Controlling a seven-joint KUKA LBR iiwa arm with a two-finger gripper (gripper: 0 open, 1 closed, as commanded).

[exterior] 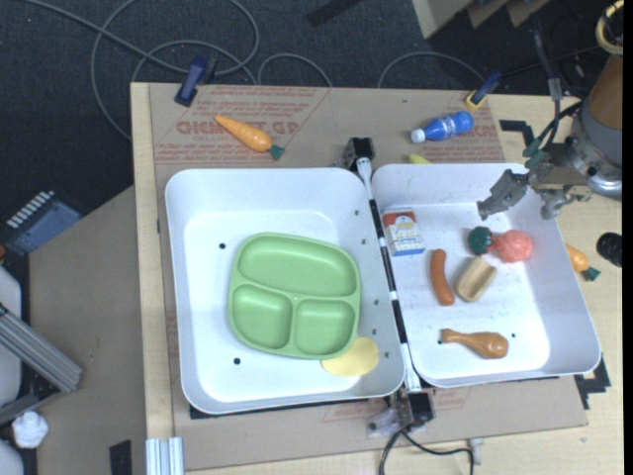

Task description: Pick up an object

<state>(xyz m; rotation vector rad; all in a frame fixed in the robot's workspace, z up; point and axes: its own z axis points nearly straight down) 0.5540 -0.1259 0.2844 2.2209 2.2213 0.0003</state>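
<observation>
My gripper (522, 204) hangs over the back of the right bin (564, 344), open, with bare bin floor showing between its fingers. Just below it lie a pink-red fruit (512, 246) and a dark green piece (480, 237), both apart from the fingertips. Further forward are a tan bread roll (476, 279), an orange sausage (440, 276) and a brown drumstick (477, 341). A small red and white carton (402, 233) sits by the bin's left wall.
The left bin (198, 216) holds a green divided plate (294, 294) and a yellow disc (351, 358). On the bench behind the bins lie a carrot (247, 133) and a blue bottle (443, 127). A small carrot (579, 261) lies right of the right bin.
</observation>
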